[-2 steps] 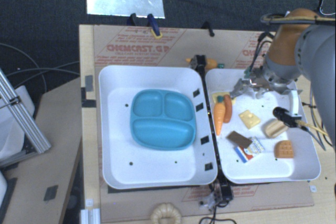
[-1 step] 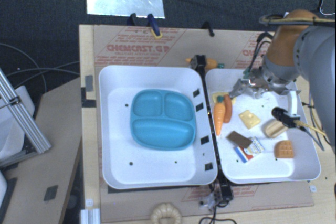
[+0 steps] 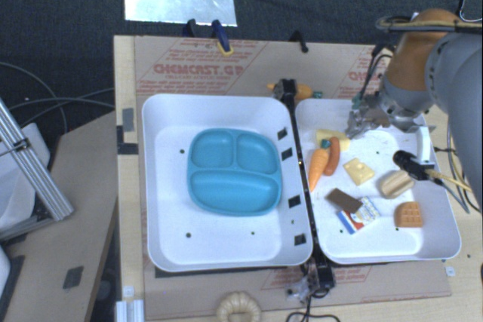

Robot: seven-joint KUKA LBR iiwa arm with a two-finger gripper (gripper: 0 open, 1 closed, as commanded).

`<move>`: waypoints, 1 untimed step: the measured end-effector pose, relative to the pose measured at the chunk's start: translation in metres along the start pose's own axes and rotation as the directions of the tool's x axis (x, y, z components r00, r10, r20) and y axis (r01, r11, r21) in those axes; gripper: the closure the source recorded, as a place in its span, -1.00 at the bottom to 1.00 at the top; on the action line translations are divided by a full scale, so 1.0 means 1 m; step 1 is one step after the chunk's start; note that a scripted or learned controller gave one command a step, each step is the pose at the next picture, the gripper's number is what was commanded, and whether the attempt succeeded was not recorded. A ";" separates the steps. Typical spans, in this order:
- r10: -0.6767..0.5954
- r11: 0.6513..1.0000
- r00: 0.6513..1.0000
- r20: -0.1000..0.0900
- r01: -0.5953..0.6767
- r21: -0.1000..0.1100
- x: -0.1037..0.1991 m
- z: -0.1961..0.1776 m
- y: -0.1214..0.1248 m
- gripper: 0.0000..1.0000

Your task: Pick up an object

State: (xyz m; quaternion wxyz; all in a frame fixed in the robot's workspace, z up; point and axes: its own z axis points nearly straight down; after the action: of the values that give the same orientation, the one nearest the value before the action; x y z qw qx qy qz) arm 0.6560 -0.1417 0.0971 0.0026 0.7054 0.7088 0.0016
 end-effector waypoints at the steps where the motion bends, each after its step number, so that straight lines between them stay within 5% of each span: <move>1: 0.002 1.000 1.000 0.000 -0.002 -0.002 -0.002 -0.065 0.001 1.00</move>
State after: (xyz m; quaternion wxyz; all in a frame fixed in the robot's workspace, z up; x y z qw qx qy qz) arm 0.6564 -0.1436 0.1622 0.0031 0.7060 0.7082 0.0022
